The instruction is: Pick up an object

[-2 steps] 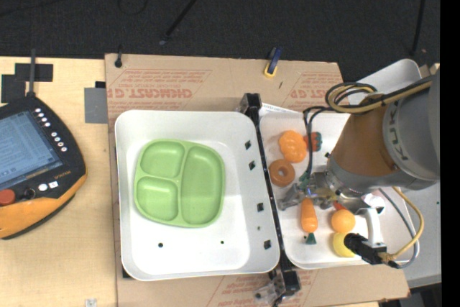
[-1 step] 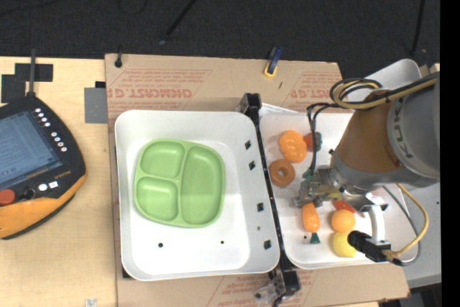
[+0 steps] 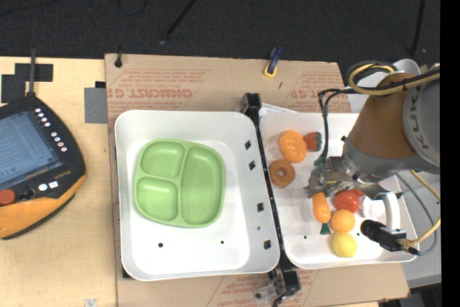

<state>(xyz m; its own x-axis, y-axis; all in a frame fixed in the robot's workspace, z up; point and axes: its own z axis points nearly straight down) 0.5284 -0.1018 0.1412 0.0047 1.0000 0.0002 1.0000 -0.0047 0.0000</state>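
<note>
Target object: the small orange carrot (image 3: 320, 207) in the right bin (image 3: 298, 251), lying just below the hand (image 3: 325, 180) and beside a red tomato (image 3: 350, 199).
Likely handling: judged a light, stiff plastic toy, smooth and a little slippery; not fragile.
Where to grip: across its narrow middle, the two sides squeezed at right angles to its length.
Long axis: runs roughly up and down the camera view, tilted slightly; which end is the tip cannot be told.
Hand: low over the right bin, just above the carrot; whether it is open or closed cannot be told, and nothing is seen gripped in it.
Close neighbours: an orange ball (image 3: 343, 221) and a yellow lemon (image 3: 345, 244) crowd the carrot's lower end, so a grasp could nudge them.
Farther neighbours: a brown ring (image 3: 282, 172), an orange pepper-like fruit (image 3: 292, 144) and a small red strawberry (image 3: 312, 141) lie toward the bin's upper left, apart from the carrot.
Left bin (image 3: 136, 241): holds a green divided plate (image 3: 180, 182).
Surface: a pendant controller (image 3: 32, 162) rests at its left edge.
</note>
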